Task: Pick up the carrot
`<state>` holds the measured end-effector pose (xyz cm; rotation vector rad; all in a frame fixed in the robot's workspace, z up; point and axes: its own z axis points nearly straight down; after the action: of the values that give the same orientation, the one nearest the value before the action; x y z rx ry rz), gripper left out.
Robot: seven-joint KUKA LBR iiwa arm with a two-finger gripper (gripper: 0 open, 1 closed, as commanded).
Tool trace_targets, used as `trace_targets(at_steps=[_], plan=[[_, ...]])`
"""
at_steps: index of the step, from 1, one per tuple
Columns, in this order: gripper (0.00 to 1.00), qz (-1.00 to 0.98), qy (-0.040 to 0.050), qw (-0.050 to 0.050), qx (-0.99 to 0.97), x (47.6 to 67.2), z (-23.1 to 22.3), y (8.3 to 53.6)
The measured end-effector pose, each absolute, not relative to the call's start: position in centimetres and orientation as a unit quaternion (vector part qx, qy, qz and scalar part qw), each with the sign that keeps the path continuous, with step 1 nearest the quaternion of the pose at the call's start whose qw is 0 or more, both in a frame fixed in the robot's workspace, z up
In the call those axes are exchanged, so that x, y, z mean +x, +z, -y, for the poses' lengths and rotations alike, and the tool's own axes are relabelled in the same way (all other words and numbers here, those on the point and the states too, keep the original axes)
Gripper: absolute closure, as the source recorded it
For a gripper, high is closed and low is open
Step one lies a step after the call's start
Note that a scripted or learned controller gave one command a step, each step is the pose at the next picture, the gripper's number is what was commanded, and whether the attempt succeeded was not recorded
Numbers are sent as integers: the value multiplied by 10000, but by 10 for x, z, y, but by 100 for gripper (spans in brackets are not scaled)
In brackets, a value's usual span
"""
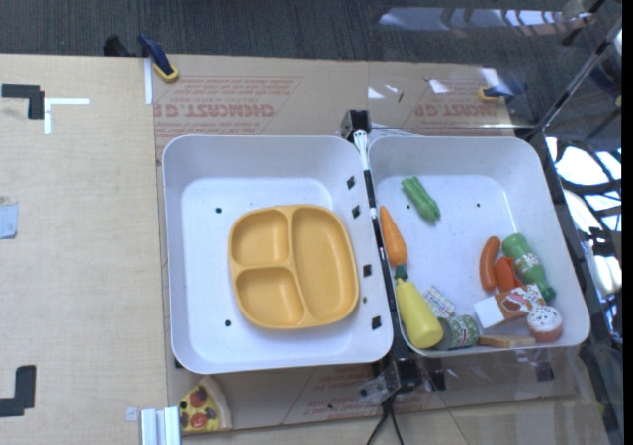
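Two shallow white bins sit side by side on a worktop (79,265), seen from above at a slant. The left bin (188,235) holds a yellow divided plate (294,266). The right bin (524,186) holds toy food. The carrot (393,237), orange with a small green top at its lower end, lies against the right bin's left wall, running roughly along that wall. Just below it, nearly touching its green end, is a yellow bottle (416,316). A green vegetable (420,199) lies a little to its upper right, apart from it. More toys cluster in the bin's lower right corner, well apart from the carrot.

The gripper cannot be judged open or closed here. The carrot lies untouched, so the task looks to be at its start: the approach is not yet made.

The next move likely calls for descending over the carrot's middle, with room for a finger between carrot and wall.
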<state>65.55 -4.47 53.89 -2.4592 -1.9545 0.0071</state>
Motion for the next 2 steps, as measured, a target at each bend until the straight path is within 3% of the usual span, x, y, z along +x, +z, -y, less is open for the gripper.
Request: trace_targets(at_steps=[2], plan=[[0, 3579, 17, -1, -9338, 660, 72, 539]])
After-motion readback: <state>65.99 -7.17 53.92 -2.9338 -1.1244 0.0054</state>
